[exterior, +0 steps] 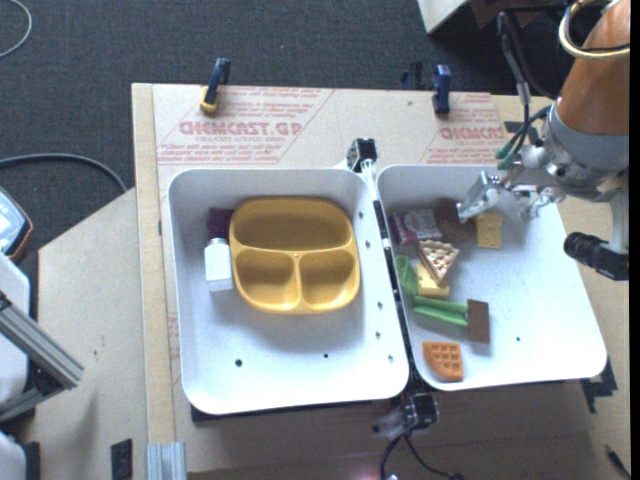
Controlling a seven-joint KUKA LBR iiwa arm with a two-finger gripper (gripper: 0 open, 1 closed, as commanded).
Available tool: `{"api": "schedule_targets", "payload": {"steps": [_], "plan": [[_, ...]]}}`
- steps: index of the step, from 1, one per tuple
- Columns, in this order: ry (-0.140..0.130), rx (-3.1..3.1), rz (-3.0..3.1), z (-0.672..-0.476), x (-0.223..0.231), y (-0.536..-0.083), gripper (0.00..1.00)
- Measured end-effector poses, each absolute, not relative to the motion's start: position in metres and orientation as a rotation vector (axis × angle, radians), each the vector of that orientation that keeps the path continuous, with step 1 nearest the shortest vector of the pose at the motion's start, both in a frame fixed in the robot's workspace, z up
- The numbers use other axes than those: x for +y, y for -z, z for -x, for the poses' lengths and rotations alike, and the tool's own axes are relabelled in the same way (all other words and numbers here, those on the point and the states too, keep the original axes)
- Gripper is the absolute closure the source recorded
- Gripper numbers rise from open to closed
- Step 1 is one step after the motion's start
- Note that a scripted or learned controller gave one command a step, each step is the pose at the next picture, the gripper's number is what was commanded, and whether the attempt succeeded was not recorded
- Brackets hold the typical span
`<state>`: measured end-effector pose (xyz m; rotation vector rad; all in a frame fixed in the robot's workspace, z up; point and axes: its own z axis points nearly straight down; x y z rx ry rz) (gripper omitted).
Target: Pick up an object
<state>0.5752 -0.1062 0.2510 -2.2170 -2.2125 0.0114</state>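
A yellow three-compartment plastic tray point(294, 253) is sitting in the left white bin point(190, 298). In the right white bin point(560, 318), the gripper point(490, 200) is hovering at twelve o'clock beside a tan square block point(489, 229); its jaw state I cannot tell. Judging by this, the approach is underway; next comes a descent.

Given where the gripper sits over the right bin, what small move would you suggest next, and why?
Probably a short descent. The gripper hovers at the back of the right bin, with the tan cheese-like square just in front of it and nothing visibly held. Lowering onto that square looks like the nearest pick, though depth is hard to judge.
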Motion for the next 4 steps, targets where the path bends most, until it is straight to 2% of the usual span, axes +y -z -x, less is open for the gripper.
{"api": "schedule_targets", "payload": {"steps": [1, 2, 4], "plan": [[0.000, -2.222, 2.221, -0.577, -0.106, -0.257, 0.00], [-0.005, -2.218, 2.218, -0.585, -0.110, -0.210, 0.00], [-0.008, -2.215, 2.216, -0.579, -0.100, -0.099, 0.00]]}}
